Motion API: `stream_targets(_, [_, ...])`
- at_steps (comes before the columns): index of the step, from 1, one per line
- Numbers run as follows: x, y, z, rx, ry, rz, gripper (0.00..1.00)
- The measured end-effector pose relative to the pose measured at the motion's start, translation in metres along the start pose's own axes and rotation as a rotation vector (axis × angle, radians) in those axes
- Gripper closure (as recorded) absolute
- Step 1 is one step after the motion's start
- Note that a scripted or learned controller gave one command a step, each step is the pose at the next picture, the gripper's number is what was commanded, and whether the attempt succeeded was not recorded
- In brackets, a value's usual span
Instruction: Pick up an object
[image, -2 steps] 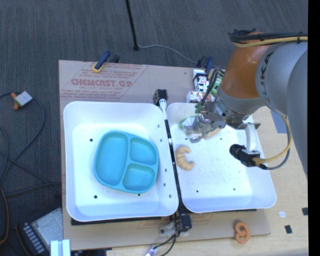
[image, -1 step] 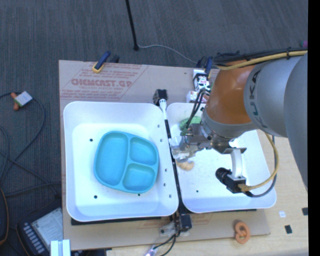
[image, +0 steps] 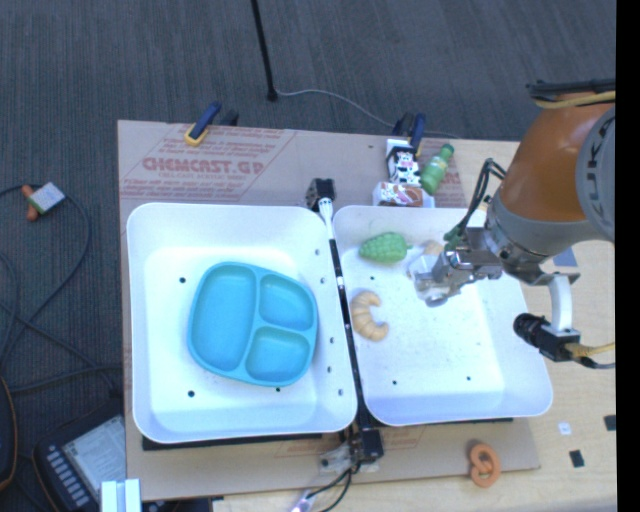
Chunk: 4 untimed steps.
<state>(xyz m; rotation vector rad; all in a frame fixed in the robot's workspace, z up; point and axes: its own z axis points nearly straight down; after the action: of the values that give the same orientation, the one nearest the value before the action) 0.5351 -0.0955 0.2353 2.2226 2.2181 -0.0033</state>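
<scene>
My gripper hangs over the upper middle of the right bin, reaching in from the right under the orange-banded wrist. A green leafy toy lies just to its left near the bin's back wall. Just behind the gripper, a small tan piece peeks out. A tan croissant rests on the bin floor at lower left of the gripper, close to the divider. Nothing is visibly held.
The left bin holds a blue three-part plate. Behind the right bin stand a green bottle and a small printed box. An orange pretzel lies on the bench in front.
</scene>
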Motion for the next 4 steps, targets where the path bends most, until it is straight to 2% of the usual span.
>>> stream_targets(2, [-0.023,0.093,0.069,0.001,0.0,-0.003,1.0])
stream_targets(3, [0.042,0.129,-0.024,-0.002,0.001,-0.004,1.0])
stream_targets(4, [0.053,0.133,0.008,0.001,0.0,-0.002,1.0])
